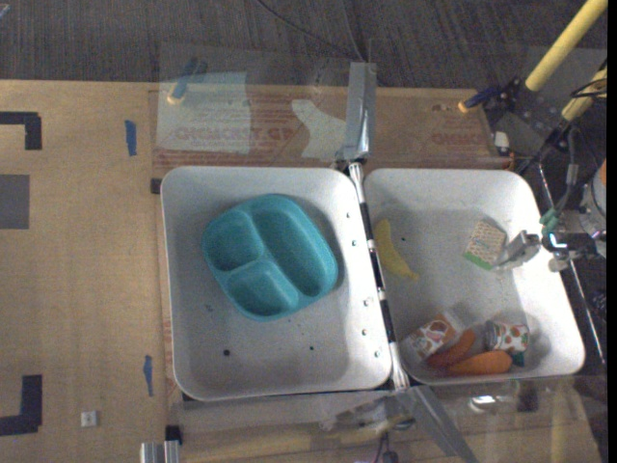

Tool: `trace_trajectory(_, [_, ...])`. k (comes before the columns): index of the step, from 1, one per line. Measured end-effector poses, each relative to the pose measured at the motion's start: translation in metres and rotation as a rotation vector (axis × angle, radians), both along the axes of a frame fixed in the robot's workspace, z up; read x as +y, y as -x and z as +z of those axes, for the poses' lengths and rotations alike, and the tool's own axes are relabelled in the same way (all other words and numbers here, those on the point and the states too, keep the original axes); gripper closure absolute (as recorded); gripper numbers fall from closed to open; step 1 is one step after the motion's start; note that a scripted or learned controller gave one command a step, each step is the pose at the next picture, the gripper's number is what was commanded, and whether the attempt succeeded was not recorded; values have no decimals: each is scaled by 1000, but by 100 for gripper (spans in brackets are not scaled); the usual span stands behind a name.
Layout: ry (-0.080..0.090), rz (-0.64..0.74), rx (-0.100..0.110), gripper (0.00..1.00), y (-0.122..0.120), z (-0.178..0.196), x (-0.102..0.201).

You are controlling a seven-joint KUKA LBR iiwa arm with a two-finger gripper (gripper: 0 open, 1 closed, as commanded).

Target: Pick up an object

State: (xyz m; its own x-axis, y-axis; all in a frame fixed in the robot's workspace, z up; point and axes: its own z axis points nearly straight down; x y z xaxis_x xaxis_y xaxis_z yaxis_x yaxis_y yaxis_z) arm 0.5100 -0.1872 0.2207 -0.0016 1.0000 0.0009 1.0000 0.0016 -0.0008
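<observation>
In the right bin (453, 201) a yellow banana (393, 250) lies near the left wall. A small pale box with a tan checked face (485, 242) sits toward the right wall. My gripper (521, 250) reaches in over the bin's right rim and hangs just right of that box, close to it or touching it. Along the bin's front wall lie an orange carrot (480, 363), a second orange piece (453, 348), a small printed carton (432, 336) and a printed can (507, 337).
The left bin (193, 355) holds a teal divided plate (270, 256). A metal divider (359, 114) runs between the bins at the back. Cables and a yellow pole (569, 37) crowd the far right, beside the arm (578, 241).
</observation>
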Motion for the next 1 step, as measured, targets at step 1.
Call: trace_trajectory(1, [-2, 58, -10, 0, -80, -124, -28])
